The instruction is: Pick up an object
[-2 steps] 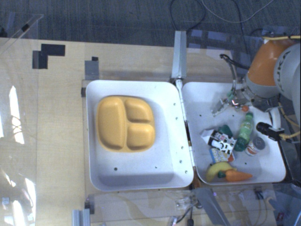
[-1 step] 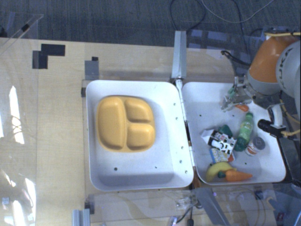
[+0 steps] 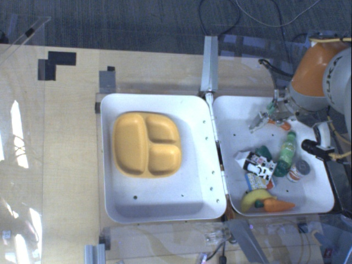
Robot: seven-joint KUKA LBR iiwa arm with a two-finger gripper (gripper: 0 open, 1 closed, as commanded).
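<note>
The right bin [image 3: 236,147] holds several small objects. A green bottle [image 3: 285,153] lies near its middle, beside a black-and-white carton [image 3: 258,165] and a dark teal item [image 3: 263,151]. A banana [image 3: 253,198] and a carrot [image 3: 278,205] lie at the front edge. A small round can [image 3: 298,171] sits to the right of the bottle. My gripper [image 3: 268,120] hangs over the back of the right bin, apart from the pile, and looks open with nothing between its fingers. A small orange piece [image 3: 282,126] lies just beside it.
The left bin [image 3: 159,202] holds a yellow divided plate [image 3: 147,143]. A metal post [image 3: 209,65] stands behind the divider between the bins. Cables trail across the floor at the back. The grey-and-orange arm [image 3: 322,76] occupies the right side.
</note>
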